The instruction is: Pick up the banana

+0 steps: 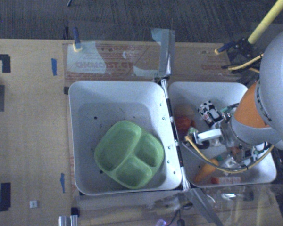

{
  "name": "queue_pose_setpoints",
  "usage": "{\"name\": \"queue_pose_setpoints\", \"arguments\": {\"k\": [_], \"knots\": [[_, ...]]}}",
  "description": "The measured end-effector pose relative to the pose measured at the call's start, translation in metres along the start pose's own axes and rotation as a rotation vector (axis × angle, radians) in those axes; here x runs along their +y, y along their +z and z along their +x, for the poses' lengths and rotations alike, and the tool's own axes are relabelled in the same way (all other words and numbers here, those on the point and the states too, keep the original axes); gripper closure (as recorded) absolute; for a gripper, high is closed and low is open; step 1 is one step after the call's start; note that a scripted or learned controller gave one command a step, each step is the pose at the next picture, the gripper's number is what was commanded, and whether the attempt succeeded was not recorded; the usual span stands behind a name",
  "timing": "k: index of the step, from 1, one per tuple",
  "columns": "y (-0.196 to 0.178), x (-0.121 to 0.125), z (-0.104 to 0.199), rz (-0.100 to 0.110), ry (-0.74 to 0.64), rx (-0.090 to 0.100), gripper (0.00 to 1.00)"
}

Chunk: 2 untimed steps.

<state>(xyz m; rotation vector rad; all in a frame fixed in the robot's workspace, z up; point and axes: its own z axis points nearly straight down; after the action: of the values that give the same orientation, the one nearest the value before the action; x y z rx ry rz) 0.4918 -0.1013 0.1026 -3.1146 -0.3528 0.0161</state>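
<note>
**Gripper poised low in crowded right bin**

Gripper is seen low inside the right bin, just beside an orange carrot-like piece and near a red fruit. Whether it is open or closed cannot be told. The banana cannot be made out; its bearing and long axis are judged to be masked by the wrist.

Soft, even light falls from above, with no hard shadows. The white walls of the left bin and right bin read bright, and their floors read greyer. The green tray casts a faint shadow at its lower left. Pale glare lies on the clear sheet. The floor is dim. The arm, near the lens, is blurred. Overall detail is soft and grainy.
</note>
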Motion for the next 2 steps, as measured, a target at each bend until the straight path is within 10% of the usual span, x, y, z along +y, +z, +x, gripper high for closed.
{"name": "queue_pose_setpoints", "arguments": {"k": [1,2], "knots": [[-0.1018,0.0609,-0.021,-0.007,-0.087,0.007,0.0],[-0.1108,0.0593,-0.0199,-0.005,-0.093,0.004,1.0]]}}
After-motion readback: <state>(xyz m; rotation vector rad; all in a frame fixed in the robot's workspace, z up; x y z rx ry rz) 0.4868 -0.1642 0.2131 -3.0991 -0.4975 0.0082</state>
